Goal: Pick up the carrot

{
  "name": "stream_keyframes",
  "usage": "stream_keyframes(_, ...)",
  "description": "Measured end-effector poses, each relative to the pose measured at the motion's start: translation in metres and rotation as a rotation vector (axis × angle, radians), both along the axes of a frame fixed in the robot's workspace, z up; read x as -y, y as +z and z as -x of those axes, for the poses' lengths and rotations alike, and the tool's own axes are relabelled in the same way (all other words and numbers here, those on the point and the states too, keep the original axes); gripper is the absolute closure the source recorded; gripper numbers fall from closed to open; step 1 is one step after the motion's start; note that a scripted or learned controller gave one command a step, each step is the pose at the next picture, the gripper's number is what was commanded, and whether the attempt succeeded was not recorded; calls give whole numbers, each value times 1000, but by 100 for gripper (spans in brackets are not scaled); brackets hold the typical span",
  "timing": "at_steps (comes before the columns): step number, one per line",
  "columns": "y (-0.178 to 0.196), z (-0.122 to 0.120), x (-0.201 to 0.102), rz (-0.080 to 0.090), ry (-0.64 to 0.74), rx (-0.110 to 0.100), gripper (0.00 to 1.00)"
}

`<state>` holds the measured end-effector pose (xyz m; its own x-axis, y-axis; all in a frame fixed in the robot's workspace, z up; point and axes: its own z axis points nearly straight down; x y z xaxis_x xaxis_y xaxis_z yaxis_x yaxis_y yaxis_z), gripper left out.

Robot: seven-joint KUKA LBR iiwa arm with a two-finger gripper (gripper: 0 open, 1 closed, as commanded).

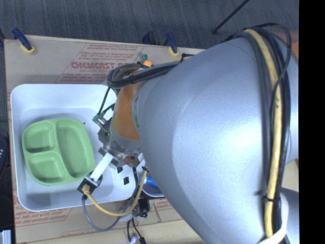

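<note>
Bulky grey arm (213,136) with an orange band (124,113), black and yellow cables (271,111) along it

floor: dark grey carpet (101,9) | bench: brown cardboard sheet (76,60) | blue clamps (23,40) at edge

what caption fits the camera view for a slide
Grey arm reaches over the white bin beside a green tray.

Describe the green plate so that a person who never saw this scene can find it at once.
Look at the white bin on the view's left side. In its left half lies the green plate, with rounded corners and three compartments. It is the one green thing in that bin, left of the grey arm.
</note>
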<state>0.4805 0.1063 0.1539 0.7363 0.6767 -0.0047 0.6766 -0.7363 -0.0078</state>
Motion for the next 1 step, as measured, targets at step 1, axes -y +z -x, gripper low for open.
stream_keyframes(1,37,-77,23,0,117,4,100)
